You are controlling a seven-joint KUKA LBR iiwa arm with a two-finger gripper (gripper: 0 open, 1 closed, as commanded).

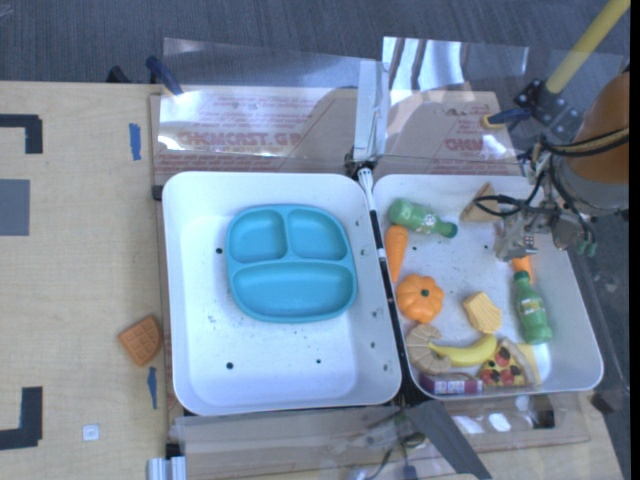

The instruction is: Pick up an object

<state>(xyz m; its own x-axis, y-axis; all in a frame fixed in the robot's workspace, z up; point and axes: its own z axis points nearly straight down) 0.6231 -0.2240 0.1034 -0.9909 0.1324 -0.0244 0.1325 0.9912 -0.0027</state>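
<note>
End effector (520,240) blurred, tips over green bottle (531,309) cap

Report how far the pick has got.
Done: the gripper is over the right bin, right above the green bottle. In hand: nothing visibly held; the bottle lies on the bin floor. Left: grasping and lifting. The banana and pumpkin also lie untouched.
</note>
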